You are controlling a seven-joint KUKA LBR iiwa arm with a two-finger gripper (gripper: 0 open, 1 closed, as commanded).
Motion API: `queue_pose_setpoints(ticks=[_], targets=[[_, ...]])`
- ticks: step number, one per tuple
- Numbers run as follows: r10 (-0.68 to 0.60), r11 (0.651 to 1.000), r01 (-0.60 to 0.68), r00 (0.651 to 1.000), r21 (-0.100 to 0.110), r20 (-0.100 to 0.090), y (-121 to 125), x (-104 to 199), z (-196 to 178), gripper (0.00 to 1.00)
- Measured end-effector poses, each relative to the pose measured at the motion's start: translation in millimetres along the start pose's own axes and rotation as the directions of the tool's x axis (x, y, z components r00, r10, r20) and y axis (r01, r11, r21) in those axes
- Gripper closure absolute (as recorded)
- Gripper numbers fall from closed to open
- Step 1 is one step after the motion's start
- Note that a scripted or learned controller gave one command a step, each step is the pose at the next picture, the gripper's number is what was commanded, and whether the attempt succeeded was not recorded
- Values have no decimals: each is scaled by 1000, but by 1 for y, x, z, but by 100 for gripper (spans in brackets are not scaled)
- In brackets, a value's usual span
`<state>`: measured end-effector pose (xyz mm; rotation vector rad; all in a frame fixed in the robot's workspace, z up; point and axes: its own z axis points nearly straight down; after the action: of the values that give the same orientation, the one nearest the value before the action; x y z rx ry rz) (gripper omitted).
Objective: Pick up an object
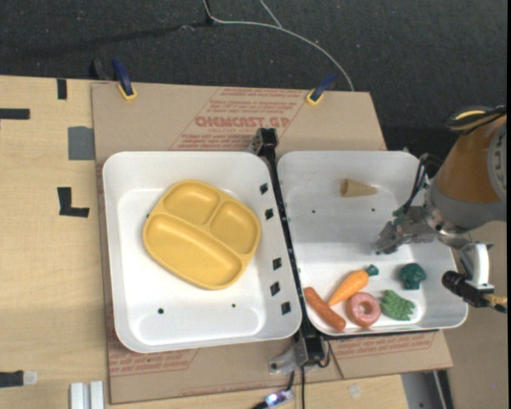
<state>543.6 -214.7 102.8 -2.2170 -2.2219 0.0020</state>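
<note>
Red print is showing on the brown cardboard sheet [238, 113] lying under the bins, at its far edge: "CHEMCAST GP" is reading clearly, the smaller lines blurring out.

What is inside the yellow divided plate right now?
The yellow divided plate in the left bin shows three bare compartments, all fully visible. Whatever lies beneath the plate is covered.
</note>
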Motion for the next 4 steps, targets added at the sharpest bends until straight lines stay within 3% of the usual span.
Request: queue_pose_setpoints(ticks=[3,4], targets=[[0,1000,0,1000,-8,3,2,2,-153,100],[-4,1000,4,1000,-2,-1,4,57,-155,100]])
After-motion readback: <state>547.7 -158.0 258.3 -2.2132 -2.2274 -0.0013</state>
